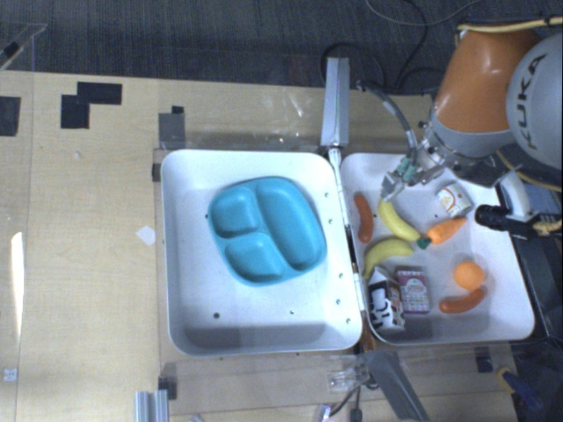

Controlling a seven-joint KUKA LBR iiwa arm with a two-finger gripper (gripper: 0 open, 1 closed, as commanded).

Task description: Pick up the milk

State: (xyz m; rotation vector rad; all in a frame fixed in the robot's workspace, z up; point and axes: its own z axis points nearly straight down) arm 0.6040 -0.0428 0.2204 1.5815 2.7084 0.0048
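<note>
My pincer [400,176] hangs upper right, can't tell its state; milk [382,303] sits jammed in right bin's [519,319] lower-left corner w/ little room.

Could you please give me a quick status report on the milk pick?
Gripper over the right bin's far end, nothing visibly held. Milk lying at the near-left corner, apart from gripper. Bananas between them; pink carton alongside the milk.

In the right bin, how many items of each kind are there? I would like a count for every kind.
Bananas: 2
Sausages: 2
Carrot: 1
Orange: 1
Milk carton, black and white: 1
Reddish carton: 1
White packet: 1
Total: 9
</note>
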